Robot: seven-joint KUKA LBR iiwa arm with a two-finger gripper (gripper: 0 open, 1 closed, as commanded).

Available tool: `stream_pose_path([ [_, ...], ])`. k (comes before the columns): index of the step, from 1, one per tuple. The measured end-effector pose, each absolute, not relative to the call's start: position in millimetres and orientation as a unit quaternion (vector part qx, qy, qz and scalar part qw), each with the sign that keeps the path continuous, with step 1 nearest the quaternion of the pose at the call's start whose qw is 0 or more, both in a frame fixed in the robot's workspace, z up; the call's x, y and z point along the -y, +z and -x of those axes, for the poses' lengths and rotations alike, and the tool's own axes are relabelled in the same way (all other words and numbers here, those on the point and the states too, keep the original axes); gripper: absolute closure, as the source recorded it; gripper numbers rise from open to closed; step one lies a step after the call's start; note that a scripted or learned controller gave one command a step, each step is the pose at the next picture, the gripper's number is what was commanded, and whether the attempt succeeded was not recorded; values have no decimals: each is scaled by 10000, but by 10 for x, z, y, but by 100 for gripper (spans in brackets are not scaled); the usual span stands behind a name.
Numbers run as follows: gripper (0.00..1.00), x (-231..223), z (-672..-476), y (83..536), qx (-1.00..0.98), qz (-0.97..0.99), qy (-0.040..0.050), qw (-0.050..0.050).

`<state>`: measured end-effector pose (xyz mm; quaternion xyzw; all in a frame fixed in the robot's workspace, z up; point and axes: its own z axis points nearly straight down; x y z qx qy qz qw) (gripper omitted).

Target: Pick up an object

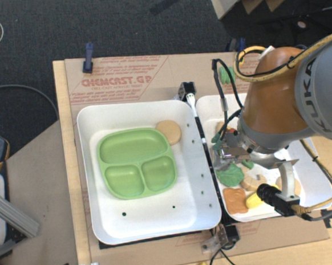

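The arm's orange wrist (272, 100) hangs over the right bin (318, 177) and hides much of it. The gripper (231, 152) reaches down at that bin's left side, right above a green leafy piece (231, 176). Near the bin's front lie an orange-tan piece (234, 199), a yellow piece (252, 200) and a small tan piece (251, 183). A bit of orange and green (226, 134) shows behind the gripper. In the left bin (155, 215) a green divided tray (137, 161) lies flat, with a round tan cookie (169, 131) at its far right corner.
Both bins rest on a cardboard sheet (116, 78) with red lettering. A black divider rail (201, 149) with clamps runs between the bins. Cables (309, 212) loop around the arm near the right bin's front. A blue clip (87, 57) sits at the cardboard's far left.
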<state>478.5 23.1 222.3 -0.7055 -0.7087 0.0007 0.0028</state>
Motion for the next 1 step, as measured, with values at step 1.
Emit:
stream_pose_path([
  [1,100,-716,-4811,3565,7098,7044,-76,-39],
])
